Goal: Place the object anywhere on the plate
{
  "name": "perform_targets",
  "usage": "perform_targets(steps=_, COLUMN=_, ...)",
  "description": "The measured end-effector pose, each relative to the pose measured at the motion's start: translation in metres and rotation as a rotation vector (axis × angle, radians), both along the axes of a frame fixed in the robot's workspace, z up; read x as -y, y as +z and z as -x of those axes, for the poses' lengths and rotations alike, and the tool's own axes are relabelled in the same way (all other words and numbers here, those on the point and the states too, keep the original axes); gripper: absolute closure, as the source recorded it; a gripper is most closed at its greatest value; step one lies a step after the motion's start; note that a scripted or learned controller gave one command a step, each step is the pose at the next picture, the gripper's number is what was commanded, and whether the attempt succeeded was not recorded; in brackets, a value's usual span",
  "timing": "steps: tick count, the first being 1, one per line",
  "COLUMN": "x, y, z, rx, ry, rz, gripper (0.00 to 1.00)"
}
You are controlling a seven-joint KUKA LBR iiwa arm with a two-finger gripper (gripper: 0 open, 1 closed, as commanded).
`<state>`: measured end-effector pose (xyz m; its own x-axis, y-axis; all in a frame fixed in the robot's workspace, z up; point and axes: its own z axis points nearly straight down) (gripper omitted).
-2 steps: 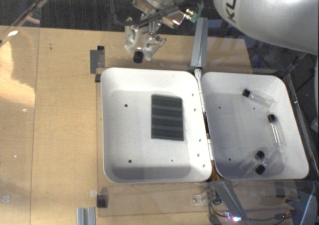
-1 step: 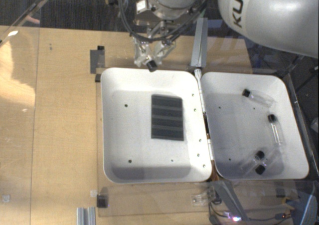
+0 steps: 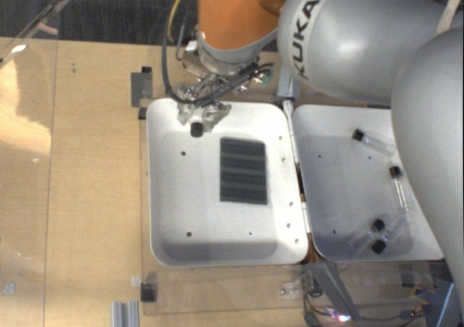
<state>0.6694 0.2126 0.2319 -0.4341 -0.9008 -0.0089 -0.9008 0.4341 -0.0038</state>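
Claw (image 3: 201, 106) hangs low over the upper-left corner of the left bin (image 3: 181, 206), as the view shows it. Open or closed: cannot tell from this angle. Whether it carries the object cannot be told either.

Plate (image 3: 243, 171): a dark ribbed rectangle lying flat in the middle of the left bin, clear of all four walls. Its upper-left corner is near the claw, but the claw is not above it.

Right bin (image 3: 337, 188): several clear tubes (image 3: 398, 191) with black caps lie along the upper and right walls and in the lower-right corner. They are well apart from the plate, with both bin walls between. These are judged the likely stock of objects.

Arm (image 3: 348, 35) comes in from the right, passing over the upper edge of the right bin. Surface (image 3: 87, 173) is pale wood.

Step in hand (judgement): bring the claw over the plate and set the object down.

Notes for doing it well:
- Lift clear of the corner before moving sideways, since the bin wall is close.
- Aim for the middle of the plate rather than its nearest corner. A round tube could roll, and the ribs should check it if it lies along them.
- Lower close to the ribs before releasing; do not drop from height.
- Confirm that something is actually held before counting the placement as made.
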Motion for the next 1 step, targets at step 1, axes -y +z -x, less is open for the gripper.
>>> perform_targets(steps=1, x=-0.0161, y=0.0152, z=-0.0003, rx=0.002, ry=0.130, rz=0.000, gripper=1.00)
